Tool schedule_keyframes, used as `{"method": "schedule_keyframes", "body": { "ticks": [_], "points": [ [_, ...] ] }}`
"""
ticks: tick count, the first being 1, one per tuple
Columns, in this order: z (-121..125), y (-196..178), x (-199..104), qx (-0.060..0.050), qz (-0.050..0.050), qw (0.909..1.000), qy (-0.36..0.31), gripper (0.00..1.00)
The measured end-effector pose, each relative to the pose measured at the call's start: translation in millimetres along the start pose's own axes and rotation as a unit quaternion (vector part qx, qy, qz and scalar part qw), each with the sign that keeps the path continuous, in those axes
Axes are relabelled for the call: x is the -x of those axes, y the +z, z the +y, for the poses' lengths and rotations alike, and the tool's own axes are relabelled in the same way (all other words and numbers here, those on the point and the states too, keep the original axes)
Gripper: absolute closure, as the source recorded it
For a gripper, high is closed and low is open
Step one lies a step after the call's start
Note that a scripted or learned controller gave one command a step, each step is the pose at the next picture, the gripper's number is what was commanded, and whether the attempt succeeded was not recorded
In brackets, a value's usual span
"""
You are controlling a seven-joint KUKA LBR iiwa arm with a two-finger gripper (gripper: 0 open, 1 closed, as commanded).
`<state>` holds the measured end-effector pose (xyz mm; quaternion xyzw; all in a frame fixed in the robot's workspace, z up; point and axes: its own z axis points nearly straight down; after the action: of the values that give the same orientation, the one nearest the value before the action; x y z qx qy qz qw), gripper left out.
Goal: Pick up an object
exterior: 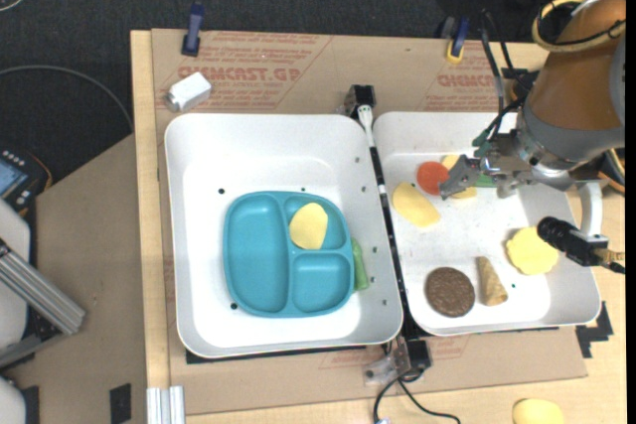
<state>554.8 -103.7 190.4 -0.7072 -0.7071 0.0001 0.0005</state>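
Near edge of the table (298, 382): two white bins sit side by side. The left bin (199, 213) carries a teal divided tray (258, 258) with a pale yellow piece (309, 226) in its upper right compartment; a green item (359, 270) lies just beside the tray's right rim.

Right bin (566, 313), near corner: a brown round patty (450, 292) with a tan wedge (490, 281) just beside it on the right. Toward the right wall lies a yellow lump (532, 252), partly under a black part of the arm.

Middle of the right bin: a yellow oval piece (415, 206) near the left wall. Beyond it, an orange-red round object (432, 177), with a small yellow bit (458, 164) close by.

The gripper (467, 176) hangs over the far half of the right bin, just beside the orange-red object. Whether its fingers are apart or together cannot be told; nothing is visibly held.

Assessment: the step in hand appears to be the approach to a grasp, likely on the orange-red object. To do it well, centre squarely over one item and descend straight. Risk: neighbouring pieces could be nudged or caught together.
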Motion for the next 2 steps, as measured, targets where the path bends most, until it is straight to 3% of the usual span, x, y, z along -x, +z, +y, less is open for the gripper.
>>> {"method": "schedule_keyframes", "body": {
  "ticks": [1,2],
  "points": [
    [46,61,49,0.001,-0.002,1.0000,0.001,0.00],
    [62,107,1,0.000,0.000,1.0000,-0.002,0.00]
  ]
}}
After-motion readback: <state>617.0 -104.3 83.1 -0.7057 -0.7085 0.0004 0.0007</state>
